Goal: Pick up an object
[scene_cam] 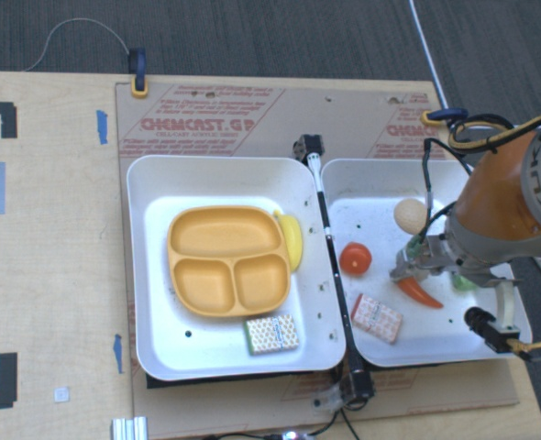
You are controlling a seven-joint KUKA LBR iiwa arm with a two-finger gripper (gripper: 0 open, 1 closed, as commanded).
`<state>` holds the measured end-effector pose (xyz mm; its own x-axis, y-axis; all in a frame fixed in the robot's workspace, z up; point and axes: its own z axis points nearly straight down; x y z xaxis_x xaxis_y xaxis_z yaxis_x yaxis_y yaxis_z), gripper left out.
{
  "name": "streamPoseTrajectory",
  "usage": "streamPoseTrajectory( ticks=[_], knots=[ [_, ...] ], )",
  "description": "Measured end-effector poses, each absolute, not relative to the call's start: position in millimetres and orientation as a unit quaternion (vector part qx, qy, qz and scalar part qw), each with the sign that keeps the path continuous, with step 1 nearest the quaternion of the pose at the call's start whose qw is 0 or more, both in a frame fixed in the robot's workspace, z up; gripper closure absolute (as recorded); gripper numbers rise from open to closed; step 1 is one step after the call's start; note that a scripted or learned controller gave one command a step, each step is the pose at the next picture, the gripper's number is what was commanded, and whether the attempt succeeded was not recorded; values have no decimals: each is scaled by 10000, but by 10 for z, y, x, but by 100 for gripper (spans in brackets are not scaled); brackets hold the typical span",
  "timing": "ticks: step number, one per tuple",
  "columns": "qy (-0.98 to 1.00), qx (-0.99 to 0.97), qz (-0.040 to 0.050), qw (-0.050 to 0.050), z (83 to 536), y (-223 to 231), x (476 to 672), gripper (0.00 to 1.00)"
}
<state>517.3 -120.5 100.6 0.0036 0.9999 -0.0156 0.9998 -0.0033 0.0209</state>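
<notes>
Pepper (420, 292): red, long axis slanting left-right, lies directly under jaws (412, 269) in right bin (380, 177); jaw opening unreadable.

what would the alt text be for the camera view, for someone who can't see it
A grey and orange robot arm reaches from the right into the right white bin, its gripper low over an orange chili pepper, beside a tomato, an egg and a patterned packet. The left white bin holds a yellow divided plate and a small patterned box.
</notes>
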Motion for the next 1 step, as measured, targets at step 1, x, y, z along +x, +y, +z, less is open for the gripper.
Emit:
streamPoseTrajectory(
  ticks=[1],
  knots=[
    [7075,7067,5,1,1847,-568,4798,100]
  ],
)
